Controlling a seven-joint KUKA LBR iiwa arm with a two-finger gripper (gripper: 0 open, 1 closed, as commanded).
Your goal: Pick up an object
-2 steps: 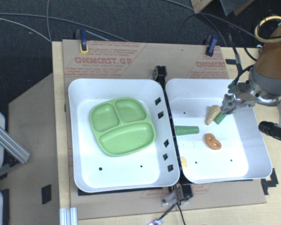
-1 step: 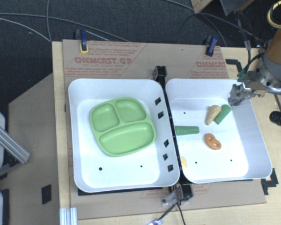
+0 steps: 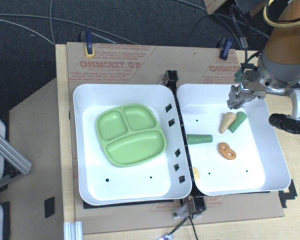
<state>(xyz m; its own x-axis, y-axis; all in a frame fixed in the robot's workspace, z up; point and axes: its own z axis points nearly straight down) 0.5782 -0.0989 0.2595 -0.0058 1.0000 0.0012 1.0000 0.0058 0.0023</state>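
Note:
The right bin (image 3: 270, 174) holds a few small items. A tan bread-like piece (image 3: 227, 122) lies against a short green piece (image 3: 238, 122) near the bin's middle. Left of them, by the divider, is a green cylinder (image 3: 199, 139), and an orange pretzel (image 3: 227, 151) sits below them. A small yellow bit (image 3: 195, 173) rests at the bin's lower left edge. My gripper (image 3: 237, 98) hangs over the upper part of the right bin, just above the tan and green pair and apart from them. Nothing is visibly in its grasp.
The left bin (image 3: 85, 174) holds a green divided plate (image 3: 131, 134). Black clips run along the divider (image 3: 174, 129) between the bins. Blue clamps (image 3: 90, 43) stand at the bench's far edge. A black fixture (image 3: 287, 121) juts in beside the right bin.

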